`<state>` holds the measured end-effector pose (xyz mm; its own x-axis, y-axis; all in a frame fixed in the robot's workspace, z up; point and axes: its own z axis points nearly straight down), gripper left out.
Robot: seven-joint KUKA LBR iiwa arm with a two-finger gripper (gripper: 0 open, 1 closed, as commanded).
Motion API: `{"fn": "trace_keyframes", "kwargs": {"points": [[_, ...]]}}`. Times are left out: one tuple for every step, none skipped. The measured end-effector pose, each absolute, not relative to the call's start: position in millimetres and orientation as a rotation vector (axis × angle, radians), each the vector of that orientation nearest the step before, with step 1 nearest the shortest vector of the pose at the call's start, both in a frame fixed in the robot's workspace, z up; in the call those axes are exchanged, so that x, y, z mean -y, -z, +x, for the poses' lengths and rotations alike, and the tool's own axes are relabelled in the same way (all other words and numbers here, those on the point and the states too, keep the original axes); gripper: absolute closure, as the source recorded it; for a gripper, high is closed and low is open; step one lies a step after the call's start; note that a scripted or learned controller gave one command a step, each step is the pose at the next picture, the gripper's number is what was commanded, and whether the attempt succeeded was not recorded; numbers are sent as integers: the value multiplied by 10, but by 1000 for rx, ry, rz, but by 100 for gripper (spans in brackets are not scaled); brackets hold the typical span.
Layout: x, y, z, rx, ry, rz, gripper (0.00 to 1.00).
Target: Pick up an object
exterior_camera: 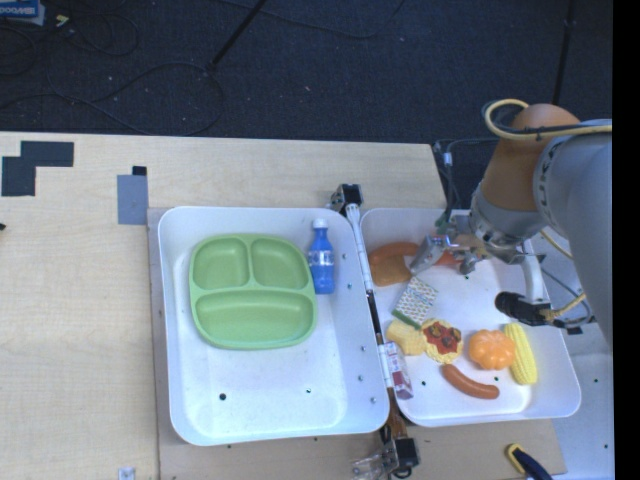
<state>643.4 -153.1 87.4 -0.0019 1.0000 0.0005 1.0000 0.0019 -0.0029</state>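
my tool (437,251) sits low in the right bin (560,393), at the orange bun (390,262); grip state: cannot tell. sausage (470,381) lies nearer the bin's front rim.

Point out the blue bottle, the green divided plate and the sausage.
blue bottle (321,265): camera view, on its blue body.
green divided plate (250,317): camera view, on the floor of its large compartment.
sausage (470,381): camera view, on its middle.
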Motion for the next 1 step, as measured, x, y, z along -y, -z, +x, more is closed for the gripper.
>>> {"fn": "trace_keyframes", "kwargs": {"points": [[1431,-873,6433,2220,-4,-2219,0]]}}
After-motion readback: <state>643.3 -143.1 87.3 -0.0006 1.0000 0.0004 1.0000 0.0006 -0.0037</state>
